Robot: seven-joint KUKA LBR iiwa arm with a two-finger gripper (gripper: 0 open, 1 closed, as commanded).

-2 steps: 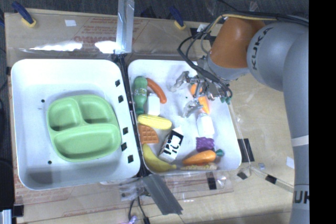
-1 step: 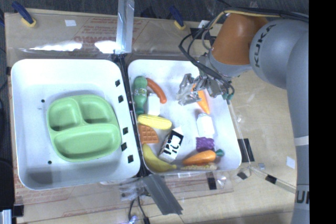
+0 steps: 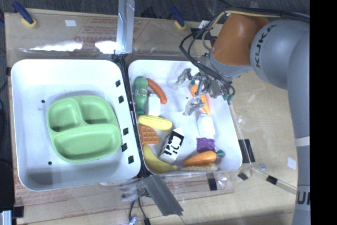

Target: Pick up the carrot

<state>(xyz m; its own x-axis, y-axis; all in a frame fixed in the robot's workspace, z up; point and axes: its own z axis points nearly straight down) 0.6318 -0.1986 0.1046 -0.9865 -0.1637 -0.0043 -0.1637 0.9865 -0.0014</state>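
The carrot (image 3: 200, 158), orange with a small green top at its right end, lies along the front wall of the right bin (image 3: 231, 129), beside a purple toy (image 3: 206, 144). My gripper (image 3: 188, 92) hangs over the back right part of that bin, well behind the carrot. Its two metal fingers (image 3: 183, 77) are spread apart and open, with nothing between them. An orange-and-white bottle-like item (image 3: 206, 123) lies just under and to the right of the gripper.
The right bin also holds a green vegetable (image 3: 140, 93), a red-orange sausage (image 3: 157, 90), a yellow piece (image 3: 154, 123), a waffle (image 3: 148, 135), a banana (image 3: 157, 162) and a black-and-white block (image 3: 172, 145). A green divided plate (image 3: 81, 128) sits in the left bin (image 3: 21, 113).
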